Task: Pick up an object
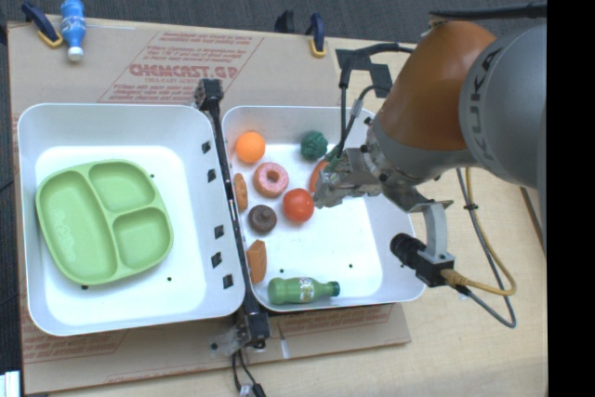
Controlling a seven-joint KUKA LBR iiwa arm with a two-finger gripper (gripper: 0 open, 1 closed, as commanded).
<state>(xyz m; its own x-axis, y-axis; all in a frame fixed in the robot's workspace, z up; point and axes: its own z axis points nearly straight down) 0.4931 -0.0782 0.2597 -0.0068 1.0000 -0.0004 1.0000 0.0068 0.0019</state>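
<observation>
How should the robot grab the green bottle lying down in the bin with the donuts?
Probably around the middle of the green bottle, coming straight down from above. It lies on its side along the near wall of the right bin, cap pointing right, so the fingers would best close across its round body, not its ends.

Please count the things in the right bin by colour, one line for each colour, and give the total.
Orange: 3 (ball, two food pieces at the divider)
Green: 2 (bottle, dark round item)
Red: 1 (ball)
Pink: 1 (doughnut)
Brown: 1 (doughnut)
Total: 8, apart from anything hidden under the gripper.
</observation>
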